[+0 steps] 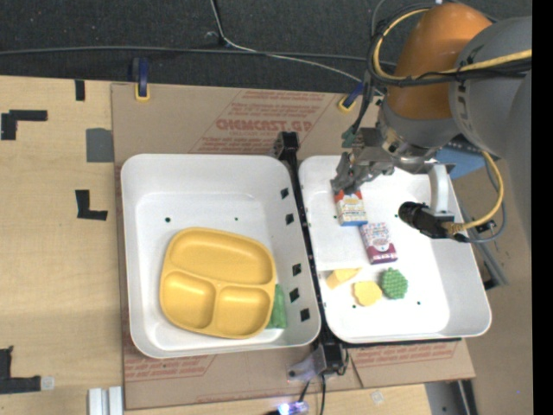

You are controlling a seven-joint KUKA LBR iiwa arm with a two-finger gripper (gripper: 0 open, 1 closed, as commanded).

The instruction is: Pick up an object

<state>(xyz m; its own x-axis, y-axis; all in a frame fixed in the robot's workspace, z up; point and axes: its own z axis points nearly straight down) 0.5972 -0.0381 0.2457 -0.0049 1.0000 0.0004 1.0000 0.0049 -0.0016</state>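
Observation:
My gripper (352, 180) hangs over the far part of the right bin (449, 318), directly above a small red-and-white carton (350, 208). A purple-and-white packet (378, 241) lies just nearer in the same bin. Further forward sit a green bumpy toy (394, 283), a yellow round piece (366, 294) and a pale yellow wedge (342, 277). The gripper's tips touch or nearly touch the carton's far end; nothing is visibly lifted.
The left bin (143, 180) holds a yellow divided plate (218, 282) with a green item (278, 308) wedged at its right edge. A black divider (298, 223) separates the bins. Cables and a black fitting (423, 219) hang at the arm's right.

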